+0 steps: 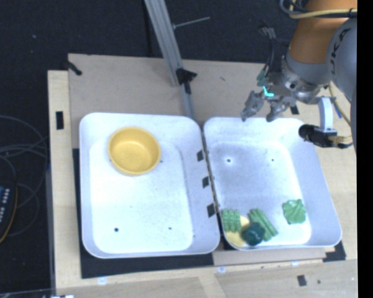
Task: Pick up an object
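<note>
My gripper (262, 110) hangs above the far edge of the right bin (270, 166), its two fingers spread apart with nothing between them. At the near end of that bin lie several small things: a light green toy (293, 211) near the right wall, a green ridged piece (231, 218), a long green piece (262, 221), a dark teal lump (253, 234) and a yellow item (236, 236) partly under them. A yellow bowl (134, 150) sits upright in the far part of the left bin (143, 222).
A grey metal post (168, 42) slants up from between the bins at the far side. The divider between the bins carries black clips (206, 182). A handheld pendant (0, 210) lies off the bench at the left.
</note>
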`<state>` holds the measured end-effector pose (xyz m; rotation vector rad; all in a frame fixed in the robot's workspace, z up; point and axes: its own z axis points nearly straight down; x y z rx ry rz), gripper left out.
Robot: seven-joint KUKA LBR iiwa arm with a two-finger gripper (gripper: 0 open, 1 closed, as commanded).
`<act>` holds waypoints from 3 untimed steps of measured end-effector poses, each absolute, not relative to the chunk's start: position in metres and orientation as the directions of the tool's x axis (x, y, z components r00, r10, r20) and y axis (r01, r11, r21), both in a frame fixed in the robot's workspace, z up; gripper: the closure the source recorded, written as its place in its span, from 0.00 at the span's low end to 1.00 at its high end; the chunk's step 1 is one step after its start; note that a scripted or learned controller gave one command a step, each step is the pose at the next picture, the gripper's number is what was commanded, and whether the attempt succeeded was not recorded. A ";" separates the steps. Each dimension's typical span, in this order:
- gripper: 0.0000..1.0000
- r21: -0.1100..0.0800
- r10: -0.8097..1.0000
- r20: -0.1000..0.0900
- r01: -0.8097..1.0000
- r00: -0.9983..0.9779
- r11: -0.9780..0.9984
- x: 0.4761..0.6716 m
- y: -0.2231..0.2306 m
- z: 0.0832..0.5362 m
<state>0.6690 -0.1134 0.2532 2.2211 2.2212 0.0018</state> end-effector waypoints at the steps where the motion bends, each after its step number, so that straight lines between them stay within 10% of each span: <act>1: 0.00 0.001 1.000 0.001 1.000 0.000 0.000 0.669 -0.113 0.253; 3: 0.00 -0.003 1.000 -0.001 1.000 0.001 -0.001 0.659 -0.117 0.167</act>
